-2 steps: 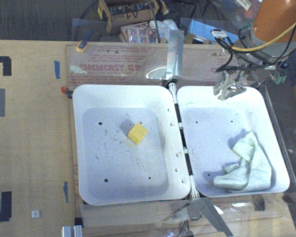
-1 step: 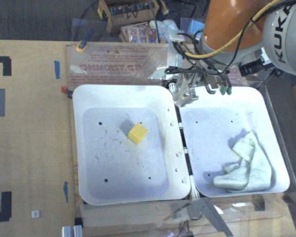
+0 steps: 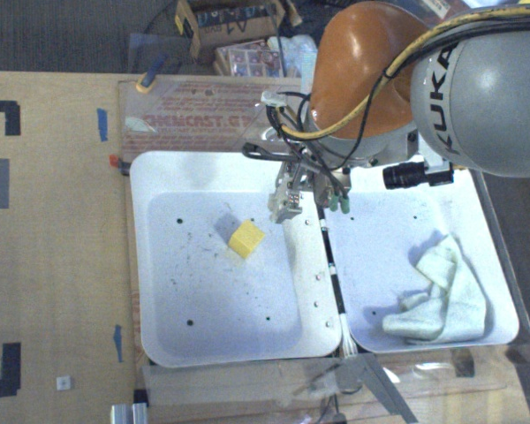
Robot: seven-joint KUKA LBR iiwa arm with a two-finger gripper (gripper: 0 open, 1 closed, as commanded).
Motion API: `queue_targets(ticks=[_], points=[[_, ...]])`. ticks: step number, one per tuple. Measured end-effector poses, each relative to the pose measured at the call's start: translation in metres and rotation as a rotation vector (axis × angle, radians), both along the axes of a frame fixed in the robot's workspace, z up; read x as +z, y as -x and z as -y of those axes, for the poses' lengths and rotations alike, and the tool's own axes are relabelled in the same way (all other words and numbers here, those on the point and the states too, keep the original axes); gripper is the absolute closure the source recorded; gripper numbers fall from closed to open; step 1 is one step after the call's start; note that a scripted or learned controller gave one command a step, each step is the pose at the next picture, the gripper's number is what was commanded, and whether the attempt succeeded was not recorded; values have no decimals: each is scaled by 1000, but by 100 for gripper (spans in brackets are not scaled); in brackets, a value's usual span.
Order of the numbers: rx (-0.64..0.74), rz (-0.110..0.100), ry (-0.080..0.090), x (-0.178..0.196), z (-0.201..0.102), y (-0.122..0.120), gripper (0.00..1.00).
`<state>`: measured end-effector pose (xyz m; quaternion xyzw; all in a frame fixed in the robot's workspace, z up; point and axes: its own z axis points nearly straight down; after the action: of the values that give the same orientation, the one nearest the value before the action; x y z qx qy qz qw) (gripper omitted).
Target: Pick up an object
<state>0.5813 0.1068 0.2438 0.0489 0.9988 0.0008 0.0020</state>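
Note:
A small yellow block [image 3: 246, 238] lies in the left bin [image 3: 159, 193], toward its upper middle. My gripper [image 3: 289, 203] hangs over the upper right part of that bin, close to the divider between the bins, a little to the right of and above the block. Nothing shows between the gripper and the block. A crumpled white cloth [image 3: 442, 294] lies in the right bin [image 3: 499, 228], in its lower right part.
The grey arm with its orange band [image 3: 371, 69] covers the upper middle of the bench and part of the right bin. Boxes and clutter [image 3: 238, 25] stand beyond the bins' far edge. A wooden bench top [image 3: 53, 254] extends to the left.

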Motion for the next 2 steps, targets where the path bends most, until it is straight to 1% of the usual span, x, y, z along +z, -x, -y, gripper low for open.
queue_targets(ticks=[1, 2], points=[[-256, -2, -1, -72, -102, -2, 100], [-202, 2, -1, 26, -100, 22, 100]])
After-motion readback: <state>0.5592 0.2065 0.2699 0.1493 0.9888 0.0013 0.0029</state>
